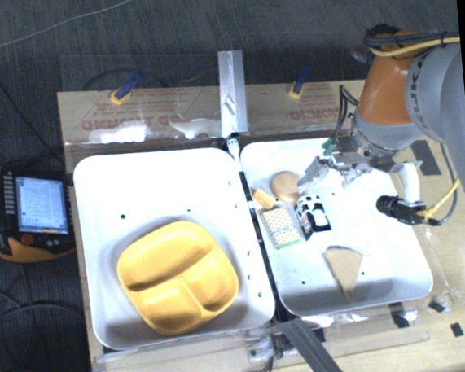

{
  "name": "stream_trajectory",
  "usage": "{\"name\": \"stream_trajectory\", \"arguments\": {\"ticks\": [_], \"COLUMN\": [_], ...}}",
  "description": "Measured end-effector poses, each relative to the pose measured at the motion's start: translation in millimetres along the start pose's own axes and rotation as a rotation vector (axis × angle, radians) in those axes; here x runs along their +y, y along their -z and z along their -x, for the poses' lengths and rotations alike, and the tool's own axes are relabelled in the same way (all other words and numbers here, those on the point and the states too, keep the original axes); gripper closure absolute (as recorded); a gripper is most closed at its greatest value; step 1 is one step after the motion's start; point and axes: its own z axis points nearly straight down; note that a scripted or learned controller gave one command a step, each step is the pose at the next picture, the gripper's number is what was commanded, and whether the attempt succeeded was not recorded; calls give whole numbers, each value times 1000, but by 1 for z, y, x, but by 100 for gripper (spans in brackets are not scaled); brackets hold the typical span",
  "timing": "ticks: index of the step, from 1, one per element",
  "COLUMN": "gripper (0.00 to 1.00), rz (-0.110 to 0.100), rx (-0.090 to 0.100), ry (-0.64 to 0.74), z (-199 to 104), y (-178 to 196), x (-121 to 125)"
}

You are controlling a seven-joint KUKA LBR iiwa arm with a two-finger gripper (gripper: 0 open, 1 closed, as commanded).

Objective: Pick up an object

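Observation:
My gripper (315, 173) hangs over the back half of the right bin (386, 248). Just left of it lies a tan rounded object (283, 185), and a small black-and-white object (312, 215) lies just in front of it. A small orange-yellow piece (262, 197) and a green-and-white patterned box (281, 226) rest near the bin's left wall. A tan wedge (344, 266) sits toward the front of the bin. Nothing shows between the gripper's tips.
The left bin (101, 185) holds a yellow divided plate (176, 274). A metal divider (253, 220) separates the two bins. An orange-cased handheld screen (30, 210) lies off the bench at far left. The right bin's right side is bare white floor.

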Motion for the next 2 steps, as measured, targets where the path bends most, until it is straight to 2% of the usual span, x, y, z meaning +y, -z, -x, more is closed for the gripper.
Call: {"name": "stream_trajectory", "arguments": {"ticks": [1, 2], "gripper": [0, 100], "rz": [3, 1], "rx": [0, 2], "ry": [112, 113], "z": [-16, -16], "y": [-59, -51], "x": [-23, -23]}}
